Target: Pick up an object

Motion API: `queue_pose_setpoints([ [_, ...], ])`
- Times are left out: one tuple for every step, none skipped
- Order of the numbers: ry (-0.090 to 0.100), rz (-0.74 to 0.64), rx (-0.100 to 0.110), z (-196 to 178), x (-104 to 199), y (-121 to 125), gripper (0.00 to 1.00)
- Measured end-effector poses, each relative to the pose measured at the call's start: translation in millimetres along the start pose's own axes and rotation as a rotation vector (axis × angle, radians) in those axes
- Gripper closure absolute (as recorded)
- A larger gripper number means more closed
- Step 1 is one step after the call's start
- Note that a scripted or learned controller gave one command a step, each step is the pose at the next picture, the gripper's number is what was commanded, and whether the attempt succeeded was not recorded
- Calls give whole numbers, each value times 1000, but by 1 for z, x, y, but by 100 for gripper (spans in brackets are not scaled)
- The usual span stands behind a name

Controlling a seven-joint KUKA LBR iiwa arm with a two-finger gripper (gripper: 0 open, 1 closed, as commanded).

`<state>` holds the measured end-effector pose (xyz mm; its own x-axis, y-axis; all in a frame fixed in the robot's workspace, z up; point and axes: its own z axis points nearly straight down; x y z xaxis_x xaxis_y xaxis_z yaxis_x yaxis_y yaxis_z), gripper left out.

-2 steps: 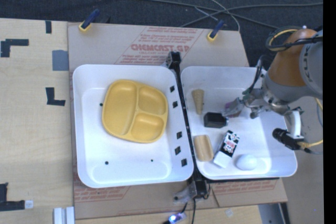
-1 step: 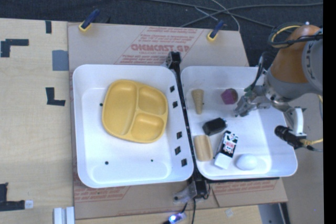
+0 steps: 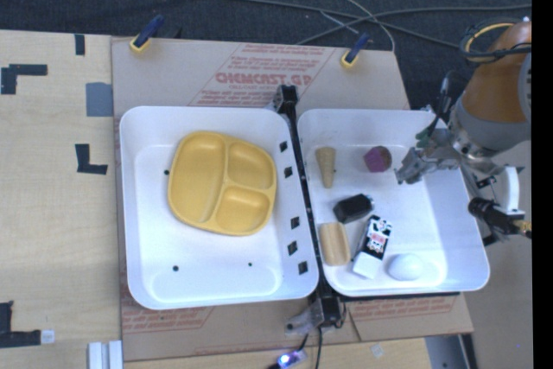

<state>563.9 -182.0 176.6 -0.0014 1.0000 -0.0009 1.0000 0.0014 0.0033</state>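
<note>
You were early in the pick: the gripper (image 3: 413,169) hovered just right of the purple object (image 3: 377,158), which lay free in the right bin (image 3: 449,225), finger state impossible to tell.

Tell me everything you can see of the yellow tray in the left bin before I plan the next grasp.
The yellow tray looks like matte plastic, rounded at the corners, and is split by raised ridges into three compartments: one large on its left, two smaller on its right. It lies flat and right way up, turned slightly askew, on the floor of the left bin, toward that bin's upper middle. Nothing sits in it, and no other object touches it.
</note>
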Motion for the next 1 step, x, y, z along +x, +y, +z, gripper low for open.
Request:
queue_pose_setpoints([
  [0,0,1,-29,0,1,100],
])
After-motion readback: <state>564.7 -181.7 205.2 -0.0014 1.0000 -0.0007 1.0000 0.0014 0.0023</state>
